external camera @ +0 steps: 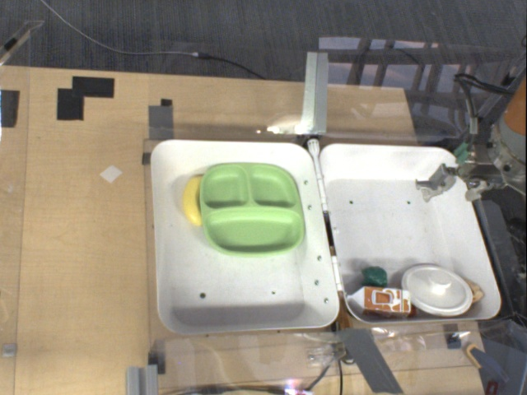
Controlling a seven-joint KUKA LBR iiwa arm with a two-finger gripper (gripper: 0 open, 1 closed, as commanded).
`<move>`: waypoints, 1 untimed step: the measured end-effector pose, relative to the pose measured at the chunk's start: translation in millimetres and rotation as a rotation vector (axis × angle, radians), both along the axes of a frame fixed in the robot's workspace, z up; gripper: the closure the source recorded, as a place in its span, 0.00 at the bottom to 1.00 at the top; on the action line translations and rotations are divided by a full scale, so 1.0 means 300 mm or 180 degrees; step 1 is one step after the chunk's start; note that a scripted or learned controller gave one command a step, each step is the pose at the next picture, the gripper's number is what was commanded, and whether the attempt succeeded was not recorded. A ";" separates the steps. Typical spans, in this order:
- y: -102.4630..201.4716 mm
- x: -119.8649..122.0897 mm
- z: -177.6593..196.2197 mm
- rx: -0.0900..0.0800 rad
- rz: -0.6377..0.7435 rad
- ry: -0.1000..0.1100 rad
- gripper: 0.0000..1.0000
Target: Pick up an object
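I see the gripper [451, 179] over the right bin [387, 220] — 2 fingers apart, nothing between them. Below it lie a white bowl [439, 290], an orange carton [387, 302] and a green piece [375, 276].

1. The surface [74, 245] is pale wood, with a glossy transparent sheet lying over it that catches soft reflections.
2. Black tape patches [82, 97] sit near its far left corner, and a small pale square marker [111, 173] lies further in.
3. Beyond the surface, the floor [206, 15] is dark grey ribbed carpet.
4. A thin cable [123, 49] trails across that carpet toward the surface's far edge.
5. An upright metal post [315, 93] stands at the far edge, with a bright glare spot at its foot.
6. Dark frame bars [395, 64] show at the upper right.
7. Light is even and diffuse, throwing faint shadows.
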State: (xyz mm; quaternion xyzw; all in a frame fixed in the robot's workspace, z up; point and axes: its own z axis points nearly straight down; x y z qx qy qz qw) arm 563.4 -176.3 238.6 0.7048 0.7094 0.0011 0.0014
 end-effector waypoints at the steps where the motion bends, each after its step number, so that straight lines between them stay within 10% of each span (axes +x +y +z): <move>1: 0.034 0.076 -0.330 0.0005 -0.1255 0.0005 0.00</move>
